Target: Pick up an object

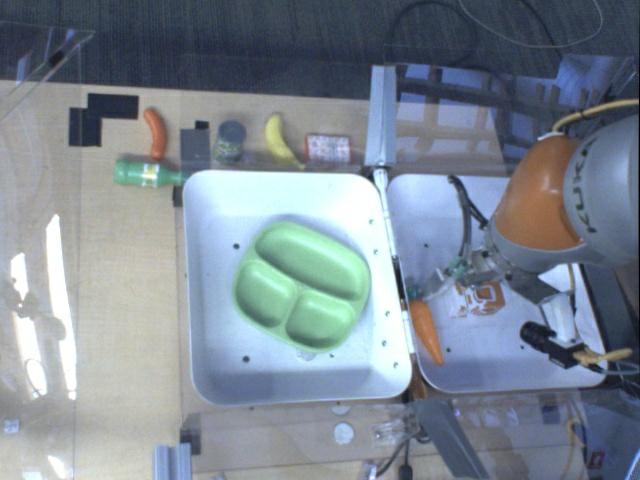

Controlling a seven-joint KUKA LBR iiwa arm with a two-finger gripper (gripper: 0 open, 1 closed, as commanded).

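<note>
My gripper [468,274] hangs low over the right bin [500,373], below the orange band of the arm. Right under it lies a small white and orange packet [480,299], touching or very close to the gripper. An orange carrot [427,331] lies along the right bin's left wall, pointing towards the front. A green divided plate [302,284] sits in the middle of the left bin [215,368]. The wrist hides much of the gripper.
Behind the left bin, on the bench, stand a green bottle [146,174], an orange sausage [154,133], a grey block [195,144], a dark can [231,140], a banana [280,140] and a red and white packet [328,148]. A metal divider [381,118] rises between the bins.
</note>
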